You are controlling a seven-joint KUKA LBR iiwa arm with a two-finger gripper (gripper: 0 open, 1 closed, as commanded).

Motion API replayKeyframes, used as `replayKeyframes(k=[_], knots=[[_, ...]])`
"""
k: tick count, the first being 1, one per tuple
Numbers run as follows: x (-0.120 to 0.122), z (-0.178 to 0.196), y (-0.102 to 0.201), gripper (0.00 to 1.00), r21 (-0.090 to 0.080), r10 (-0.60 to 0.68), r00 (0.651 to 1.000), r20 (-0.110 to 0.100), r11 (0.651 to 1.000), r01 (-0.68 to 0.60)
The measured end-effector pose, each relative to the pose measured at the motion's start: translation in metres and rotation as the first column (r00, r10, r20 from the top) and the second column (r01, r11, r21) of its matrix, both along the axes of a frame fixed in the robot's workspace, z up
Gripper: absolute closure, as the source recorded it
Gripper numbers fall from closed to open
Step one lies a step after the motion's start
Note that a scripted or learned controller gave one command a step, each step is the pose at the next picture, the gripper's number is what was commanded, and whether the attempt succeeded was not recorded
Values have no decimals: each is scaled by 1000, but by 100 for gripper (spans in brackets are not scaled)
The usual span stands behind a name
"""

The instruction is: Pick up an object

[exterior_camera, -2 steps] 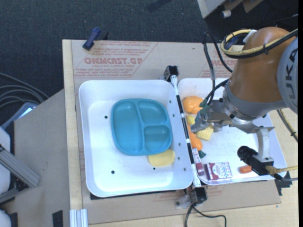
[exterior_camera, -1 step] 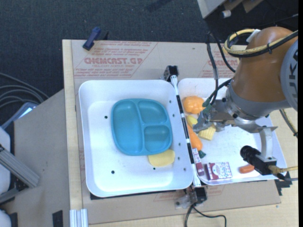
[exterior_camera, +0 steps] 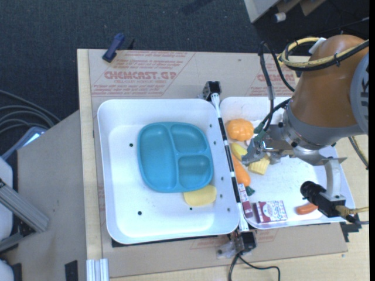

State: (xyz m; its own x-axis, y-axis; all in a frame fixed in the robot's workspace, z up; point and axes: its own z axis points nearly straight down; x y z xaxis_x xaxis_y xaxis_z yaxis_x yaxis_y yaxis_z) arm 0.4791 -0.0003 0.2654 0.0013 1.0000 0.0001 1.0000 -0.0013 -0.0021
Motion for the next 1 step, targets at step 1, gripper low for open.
replayKeyframes(k=[1], knots=[[0,-9,3,100,1,1,1000,-1,1000,-1]])
